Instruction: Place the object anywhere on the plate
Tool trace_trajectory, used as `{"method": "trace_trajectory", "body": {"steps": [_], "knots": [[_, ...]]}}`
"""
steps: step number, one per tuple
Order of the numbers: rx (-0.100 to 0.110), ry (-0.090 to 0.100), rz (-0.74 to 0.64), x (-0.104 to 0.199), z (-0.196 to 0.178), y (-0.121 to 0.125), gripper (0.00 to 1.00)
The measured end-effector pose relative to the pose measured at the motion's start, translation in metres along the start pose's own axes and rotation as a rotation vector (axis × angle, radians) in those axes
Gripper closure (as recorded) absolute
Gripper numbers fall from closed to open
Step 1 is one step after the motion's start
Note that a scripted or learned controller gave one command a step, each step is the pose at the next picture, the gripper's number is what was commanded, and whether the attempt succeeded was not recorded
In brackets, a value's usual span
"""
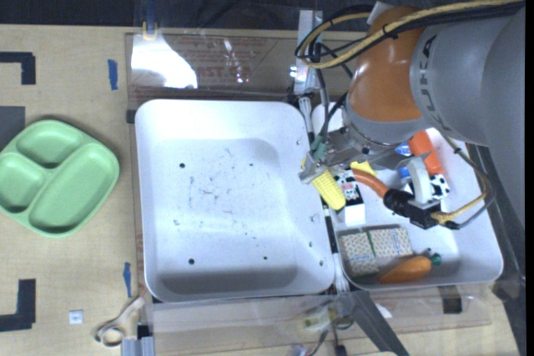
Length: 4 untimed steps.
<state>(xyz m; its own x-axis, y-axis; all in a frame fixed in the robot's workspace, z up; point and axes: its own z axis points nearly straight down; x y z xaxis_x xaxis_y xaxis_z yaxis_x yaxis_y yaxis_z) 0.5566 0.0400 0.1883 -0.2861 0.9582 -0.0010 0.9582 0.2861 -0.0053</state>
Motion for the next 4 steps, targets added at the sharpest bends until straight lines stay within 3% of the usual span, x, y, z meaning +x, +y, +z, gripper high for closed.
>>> {"method": "trace_trajectory", "body": {"steps": [1, 2, 3, 4], "knots": [[-0.001, 0.002, -0.016, -0.052, 0.008, -0.089, 1.0], [-0.004, 0.001, -0.176, -0.053, -0.007, -0.037, 1.0], [-0.005, 0.001, -0.092, -0.025, 0.006, 0.042, 1.0], [-0.019, 0.011, -0.123, 0.013, 0.042, 0.054, 1.0]]}}
